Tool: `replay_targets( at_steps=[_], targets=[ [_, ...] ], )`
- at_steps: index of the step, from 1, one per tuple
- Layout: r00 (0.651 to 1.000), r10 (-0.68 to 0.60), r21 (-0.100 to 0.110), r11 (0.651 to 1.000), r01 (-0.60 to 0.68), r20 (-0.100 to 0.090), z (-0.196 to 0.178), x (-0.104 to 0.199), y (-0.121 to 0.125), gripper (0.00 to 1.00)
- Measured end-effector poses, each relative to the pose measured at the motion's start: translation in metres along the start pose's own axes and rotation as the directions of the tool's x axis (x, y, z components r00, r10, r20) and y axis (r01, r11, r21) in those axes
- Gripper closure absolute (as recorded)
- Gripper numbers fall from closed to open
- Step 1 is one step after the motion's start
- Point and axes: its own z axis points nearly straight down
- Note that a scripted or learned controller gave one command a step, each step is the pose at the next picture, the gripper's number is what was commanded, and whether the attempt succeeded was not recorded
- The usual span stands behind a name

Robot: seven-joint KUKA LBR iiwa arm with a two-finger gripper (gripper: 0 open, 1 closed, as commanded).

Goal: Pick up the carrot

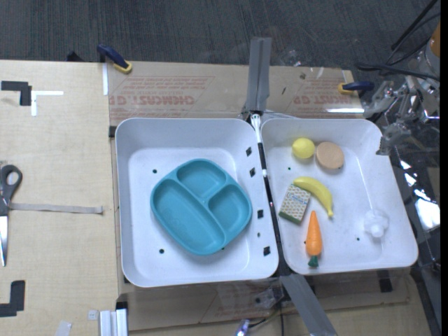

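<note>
While the carrot (pixel 313 236) lies beside a banana (pixel 316 192) in the right bin (pixel 392 254), the tool's state cannot be told.

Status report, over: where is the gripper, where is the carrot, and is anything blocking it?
Gripper at right bin's far right edge, away from the carrot. Carrot lies free in right bin, near front. Small box and banana close beside it; nothing on top.

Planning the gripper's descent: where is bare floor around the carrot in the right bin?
Bare floor lies between the carrot and the clear object toward the right wall. Left is crowded: the small box and banana sit close.
</note>
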Motion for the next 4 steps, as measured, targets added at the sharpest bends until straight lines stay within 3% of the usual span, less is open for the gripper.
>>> replay_targets(
  at_steps=[1, 2, 3, 4],
  targets=[
    [0.998, 0.058, -0.001, 0.998, -0.058, 0.000, 0.119, 0.006, 0.058, 0.00],
    [0.993, 0.122, 0.000, 0.993, -0.122, 0.000, 0.143, 0.059, 0.089, 0.00],
    [0.967, 0.254, -0.003, 0.967, -0.254, 0.024, 0.166, 0.128, 0.103, 0.00],
    [0.934, 0.358, 0.000, 0.934, -0.358, 0.004, 0.140, 0.157, 0.037, 0.00]
  ],
)
